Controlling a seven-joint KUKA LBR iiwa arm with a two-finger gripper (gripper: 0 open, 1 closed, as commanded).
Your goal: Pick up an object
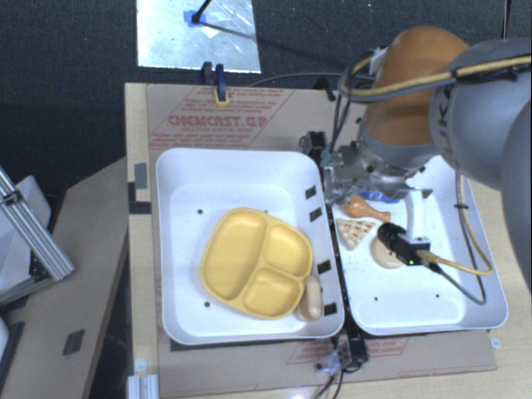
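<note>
My gripper (342,183) hangs low over the far left corner of the right bin (465,298), close to the divider between the bins. An orange drumstick (366,209) lies just in front of it, apart from the gripper. Beside the drumstick rests a pizza slice (354,233), and a round beige cookie (385,256) sits a little nearer the front. A small blue thing (383,196) peeks out from under the wrist, mostly hidden. Nothing shows between the fingers.
The left bin (191,181) holds a yellow divided plate (256,262) with a pale bread roll (311,298) leaning at its front right corner. The arm's grey and orange body covers the far part of the right bin.
</note>
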